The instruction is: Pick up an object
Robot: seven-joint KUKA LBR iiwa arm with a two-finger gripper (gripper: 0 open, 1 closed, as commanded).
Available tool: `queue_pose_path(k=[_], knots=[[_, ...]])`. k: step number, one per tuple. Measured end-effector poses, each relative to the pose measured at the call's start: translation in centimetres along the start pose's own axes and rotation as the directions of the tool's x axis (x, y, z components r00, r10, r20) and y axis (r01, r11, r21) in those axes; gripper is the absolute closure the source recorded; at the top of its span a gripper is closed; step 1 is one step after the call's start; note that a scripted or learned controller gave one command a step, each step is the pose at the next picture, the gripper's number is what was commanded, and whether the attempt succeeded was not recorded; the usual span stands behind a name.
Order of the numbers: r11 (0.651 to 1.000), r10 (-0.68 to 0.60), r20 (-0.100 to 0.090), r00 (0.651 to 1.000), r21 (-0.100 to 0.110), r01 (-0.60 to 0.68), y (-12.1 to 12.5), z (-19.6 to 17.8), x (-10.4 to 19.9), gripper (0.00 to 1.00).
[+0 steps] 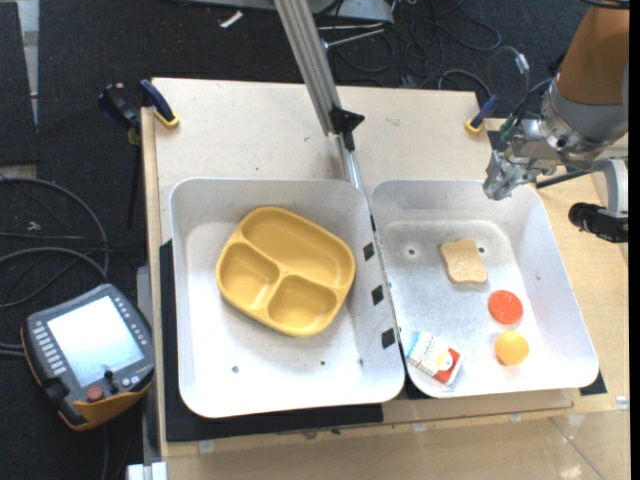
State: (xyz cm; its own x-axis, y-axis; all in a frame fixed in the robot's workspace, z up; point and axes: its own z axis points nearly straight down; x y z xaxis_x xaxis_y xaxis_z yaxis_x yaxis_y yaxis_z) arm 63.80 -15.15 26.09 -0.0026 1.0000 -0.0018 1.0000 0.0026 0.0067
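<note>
The right bin (545, 230) holds a tan slice of bread (463, 262), a flat red-orange disc (505, 306), a small yellow ball (511, 348) and a red and white carton (435, 358) at its front left. My gripper (498, 185) hangs over the back right rim of that bin, above and to the right of the bread, with nothing seen between its fingers. Its grey wrist and orange band reach in from the upper right.
A yellow three-compartment plate (286, 270) lies in the left bin (190, 268). A slanted metal pole (312, 53) runs down to the gap between the bins. Clamps (160, 106) sit at the bench's back corners. A teach pendant (85, 353) lies left of the bench.
</note>
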Motion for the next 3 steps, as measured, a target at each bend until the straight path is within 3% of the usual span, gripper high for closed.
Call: queue_pose_path(k=[3], knots=[[1.0, -0.006, -0.004, 1.0, 0.007, 0.006, 0.7, -0.4, 16.8, 1.0]])
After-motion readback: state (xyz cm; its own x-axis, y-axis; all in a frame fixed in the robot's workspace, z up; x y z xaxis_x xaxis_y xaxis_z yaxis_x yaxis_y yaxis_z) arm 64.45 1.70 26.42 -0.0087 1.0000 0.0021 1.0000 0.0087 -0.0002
